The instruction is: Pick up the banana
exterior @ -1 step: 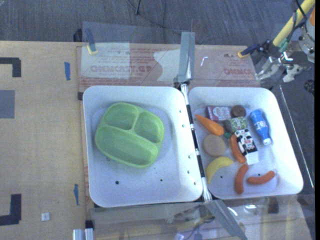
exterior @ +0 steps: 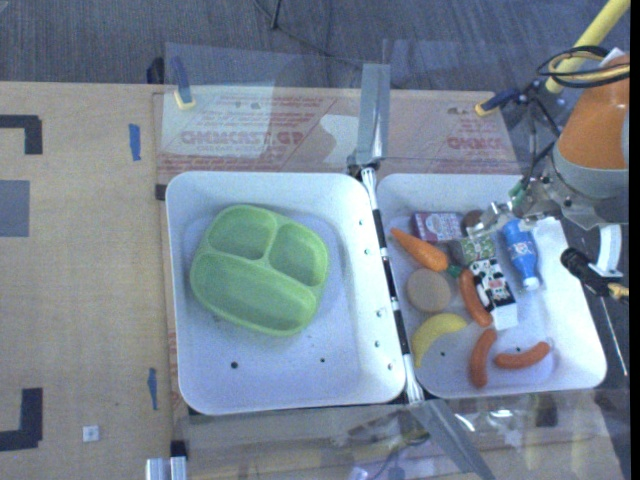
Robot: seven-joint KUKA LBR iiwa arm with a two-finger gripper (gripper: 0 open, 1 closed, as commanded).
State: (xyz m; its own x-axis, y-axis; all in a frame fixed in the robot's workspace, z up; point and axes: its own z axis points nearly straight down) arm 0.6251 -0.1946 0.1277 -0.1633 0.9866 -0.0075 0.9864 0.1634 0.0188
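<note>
**Arm at right bin's far corner, banana untouched**

Gripper [exterior: 492,220] low over the right bin [exterior: 590,363], amid clutter — cannot tell its state. Orange-banded arm [exterior: 592,138] enters from the right, partly cut off. Banana [exterior: 437,334] lies near the bin's front-left, beside a brown round item [exterior: 429,290], well apart from the gripper.

The arm [exterior: 592,138] is cut off by the frame's right edge, its gripper [exterior: 500,220] too small and cluttered to read, the carton [exterior: 437,226] beside it bears print too blurred to read, and the banana [exterior: 436,333] is partly overlapped by a brown round item [exterior: 429,290].
</note>
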